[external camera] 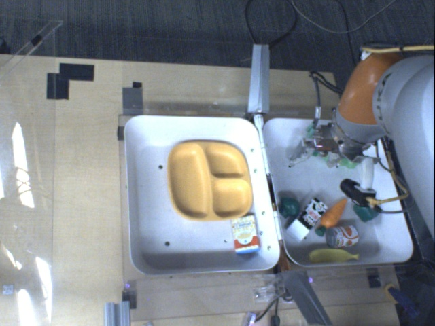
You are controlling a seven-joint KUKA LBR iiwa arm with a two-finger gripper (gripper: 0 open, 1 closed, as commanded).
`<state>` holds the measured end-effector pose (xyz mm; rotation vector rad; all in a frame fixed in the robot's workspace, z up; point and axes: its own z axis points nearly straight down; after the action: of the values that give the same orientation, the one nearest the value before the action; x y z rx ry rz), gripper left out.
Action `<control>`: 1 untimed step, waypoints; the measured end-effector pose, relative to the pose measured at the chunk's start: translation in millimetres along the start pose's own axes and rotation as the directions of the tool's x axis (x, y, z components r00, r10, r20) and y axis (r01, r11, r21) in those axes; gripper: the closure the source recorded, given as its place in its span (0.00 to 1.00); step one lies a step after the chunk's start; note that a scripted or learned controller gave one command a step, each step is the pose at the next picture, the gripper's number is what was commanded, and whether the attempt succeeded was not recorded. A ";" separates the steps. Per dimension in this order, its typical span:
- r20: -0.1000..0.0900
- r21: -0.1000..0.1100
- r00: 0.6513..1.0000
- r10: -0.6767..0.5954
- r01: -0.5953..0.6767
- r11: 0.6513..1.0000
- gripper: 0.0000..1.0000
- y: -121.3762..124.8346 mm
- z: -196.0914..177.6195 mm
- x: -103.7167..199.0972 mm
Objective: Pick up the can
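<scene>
Pale wood grain covers the desk (pixel 75 202), with streaks of glare down its left side and a few metal fittings (pixel 272 294) at the nearest edge. Two shallow white bins sit side by side on it. Nearest in the right bin (pixel 389 242) lies a yellow banana (pixel 333 255), and the can (pixel 343 236), red and white, lies just behind it, close to the bin's near wall. Touching the can on its far side is an orange carrot (pixel 333 212), with a black-and-white carton (pixel 312 212), a white cup (pixel 297 230) and a dark green object (pixel 289 204) to its left and a teal object (pixel 365 213) to its right. In the left bin (pixel 143 182) a small red, white and blue carton (pixel 245 236) stands against the near wall, and a yellow divided tray (pixel 207 180) fills the middle. Farther back, a metal post (pixel 258 80) rises between the bins, black tape marks (pixel 68 77) lie on the wood, and dark carpet (pixel 136 12) carries looping black cables (pixel 272 19). The grey arm (pixel 408 114) enters from the right, its orange band (pixel 360 94) bent down over the right bin's far half. The end effector (pixel 306 149) points toward the bin's far left corner, well apart from the can; whether it is apart or together cannot be told.
</scene>
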<state>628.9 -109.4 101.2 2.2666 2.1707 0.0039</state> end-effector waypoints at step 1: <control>-0.001 -0.002 0.994 0.111 -0.111 0.994 0.00 4.8 13.8 17.2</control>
<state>634.4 -92.5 87.4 2.3837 2.0403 0.0075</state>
